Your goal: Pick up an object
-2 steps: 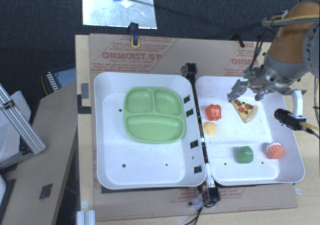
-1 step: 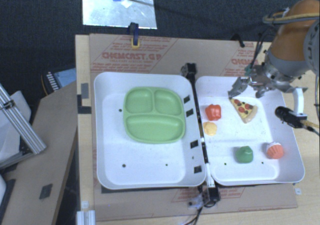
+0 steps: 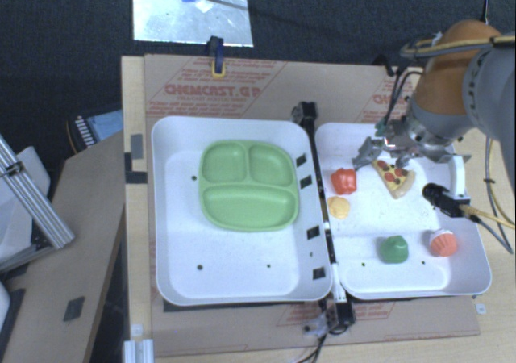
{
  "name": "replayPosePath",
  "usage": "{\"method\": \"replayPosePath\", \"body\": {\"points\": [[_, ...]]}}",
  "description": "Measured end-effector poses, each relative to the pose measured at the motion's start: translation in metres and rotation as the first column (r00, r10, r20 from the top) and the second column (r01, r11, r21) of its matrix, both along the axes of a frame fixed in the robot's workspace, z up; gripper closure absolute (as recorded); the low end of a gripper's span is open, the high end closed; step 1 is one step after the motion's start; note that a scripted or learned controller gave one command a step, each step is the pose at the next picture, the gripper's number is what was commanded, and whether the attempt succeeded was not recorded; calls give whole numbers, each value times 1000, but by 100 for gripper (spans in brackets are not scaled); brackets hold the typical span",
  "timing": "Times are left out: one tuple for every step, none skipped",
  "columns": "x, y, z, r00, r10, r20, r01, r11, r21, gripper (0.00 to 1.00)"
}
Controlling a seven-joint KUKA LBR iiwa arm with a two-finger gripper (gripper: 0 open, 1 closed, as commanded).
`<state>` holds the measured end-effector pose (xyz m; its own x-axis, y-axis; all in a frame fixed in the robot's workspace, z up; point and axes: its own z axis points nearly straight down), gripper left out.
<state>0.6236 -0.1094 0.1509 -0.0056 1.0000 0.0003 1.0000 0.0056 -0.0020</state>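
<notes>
I've got the gripper (image 3: pixel 385 153) spread wide, empty, just above the toy pizza slice (image 3: pixel 397 177), which runs diagonally toward lower right.

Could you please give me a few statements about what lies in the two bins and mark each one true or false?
1. The green divided plate lies in the left bin. True.
2. The pizza slice lies on the green plate. False: it lies in the right bin, below the gripper.
3. The right bin holds a red pepper. True.
4. The green toy is stacked on the cupcake. False: they lie apart.
</notes>
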Motion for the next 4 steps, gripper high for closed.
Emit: {"method": "replayPosePath", "body": {"points": [[5, -1, -35, 1000, -4, 13, 4, 1000, 0, 0], [10, 0, -40, 1000, -3, 24, 3, 1000, -1, 0], [13, 0, -25, 999, -2, 34, 2, 1000, -1, 100], [22, -2, 22, 1000, -1, 9, 1, 1000, -2, 100]]}}
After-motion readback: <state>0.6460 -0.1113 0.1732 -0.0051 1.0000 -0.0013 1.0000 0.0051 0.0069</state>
